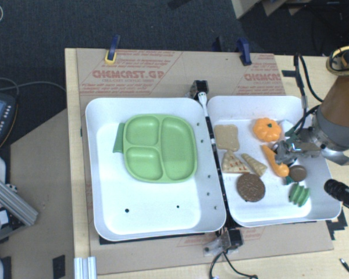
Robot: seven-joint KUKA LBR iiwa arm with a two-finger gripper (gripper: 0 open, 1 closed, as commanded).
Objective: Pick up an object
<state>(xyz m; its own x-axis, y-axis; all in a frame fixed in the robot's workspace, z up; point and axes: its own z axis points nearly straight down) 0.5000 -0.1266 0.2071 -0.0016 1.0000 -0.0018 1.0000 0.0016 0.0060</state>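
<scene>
Where the bench carries its two shallow white bins side by side, the left bin [104, 173] holds one thing, a light green compartment plate [160, 147] with three wells and a darker green tab on its left edge, plus a couple of small dark specks on the floor below the plate. The right bin [244, 106] holds seven food pieces, counted here from the orange pumpkin [266, 129] near its upper middle. One tan bread slice [226, 137] lies left of the pumpkin. One tan cracker wedge [235, 164] and one pale wedge [255, 165] lie below and left of the pumpkin, touching each other. One round brown cookie [250, 187] sits further below them. One orange carrot [276, 160] runs slantwise just below the pumpkin, and one green ridged piece [299, 195] lies well below and right of it.

The gripper [288, 150] hangs low just right of and below the pumpkin, right at the carrot's upper end; its metal parts and cables crowd that spot, so whether it is released or clenched cannot be told, nor whether anything sits in it. A small brown round part [298, 173] shows just beneath it, beside the carrot's lower tip. The arm [340, 112] covers the bin's right wall beyond the pumpkin.
</scene>
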